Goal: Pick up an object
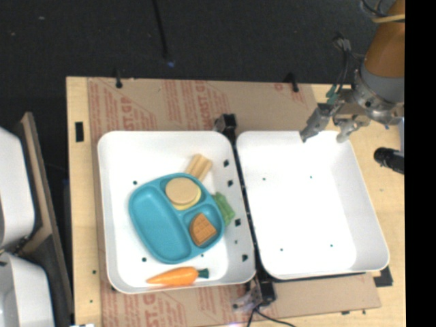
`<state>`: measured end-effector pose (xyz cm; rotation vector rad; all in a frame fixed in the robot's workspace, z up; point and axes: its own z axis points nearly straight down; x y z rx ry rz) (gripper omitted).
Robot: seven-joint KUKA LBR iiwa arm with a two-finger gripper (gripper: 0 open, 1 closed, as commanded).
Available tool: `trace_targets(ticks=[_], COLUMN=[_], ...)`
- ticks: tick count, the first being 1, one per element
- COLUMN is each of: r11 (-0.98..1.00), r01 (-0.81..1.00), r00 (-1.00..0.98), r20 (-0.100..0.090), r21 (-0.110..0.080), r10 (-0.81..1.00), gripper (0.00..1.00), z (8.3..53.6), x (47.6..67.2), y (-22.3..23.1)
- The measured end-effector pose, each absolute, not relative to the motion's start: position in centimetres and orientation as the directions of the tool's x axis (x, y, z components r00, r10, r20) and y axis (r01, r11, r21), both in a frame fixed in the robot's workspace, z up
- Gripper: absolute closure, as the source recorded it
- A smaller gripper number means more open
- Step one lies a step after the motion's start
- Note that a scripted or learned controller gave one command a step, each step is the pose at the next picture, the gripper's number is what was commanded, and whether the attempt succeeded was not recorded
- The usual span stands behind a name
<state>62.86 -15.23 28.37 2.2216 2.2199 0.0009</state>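
My gripper [328, 131] hangs over the far edge of the right bin [340, 251], open, with nothing between its two fingers. In the left bin [112, 182] lies a blue compartment tray [153, 227] bearing a round tan cookie [183, 191] and a brown waffle-like piece [203, 229]. A tan wooden block [199, 165] pokes out behind the tray. A green piece [225, 208] sits at the tray's right rim. An orange carrot [176, 276] lies along the bin's front wall.
The two bins meet at a black clip-lined seam [240, 196]. Both rest on a cardboard sheet [170, 94] over the wooden bench. White containers [13, 182] stand off the bench at the left.
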Motion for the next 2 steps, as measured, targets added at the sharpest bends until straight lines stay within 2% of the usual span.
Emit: trace_targets(ticks=[1, 2], r11=[-0.002, -0.003], r01=[1.0, 1.0], r00=[0.002, 0.003], r20=[0.0, -0.001], r21=[-0.006, 0.0], r10=[1.0, 1.0], gripper=[0.0, 0.0], z=[21.5, 21.6], x=[65.3, 65.1], y=[-17.7, -20.7])
